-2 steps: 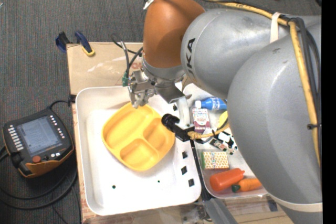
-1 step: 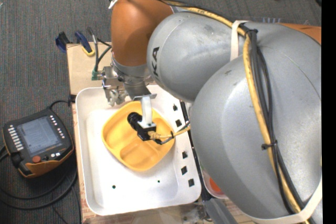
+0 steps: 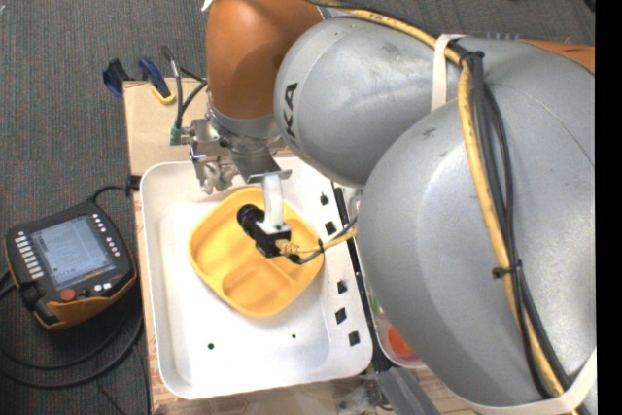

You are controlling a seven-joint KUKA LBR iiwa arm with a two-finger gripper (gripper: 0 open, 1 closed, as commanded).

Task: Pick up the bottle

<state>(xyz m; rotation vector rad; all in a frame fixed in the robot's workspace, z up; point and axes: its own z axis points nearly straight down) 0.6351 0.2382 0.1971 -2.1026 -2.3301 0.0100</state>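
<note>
My gripper (image 3: 218,176) hangs below the orange wrist band (image 3: 255,44), over the back left corner of the left white bin (image 3: 175,345). Just in front of it a yellow divided plate (image 3: 255,285) lies in that bin. A white bracket (image 3: 274,197) with a black part and cable (image 3: 260,230) reaches from the wrist over the plate's back half. Nothing is visibly held by the gripper. The arm's big grey body (image 3: 466,209) covers most of the right bin.
A small orange thing (image 3: 398,345) peeks out under the arm in the right bin. A teach pendant (image 3: 68,258) lies on the floor to the left. Clamps and cables (image 3: 146,78) sit on a wooden board behind the left bin.
</note>
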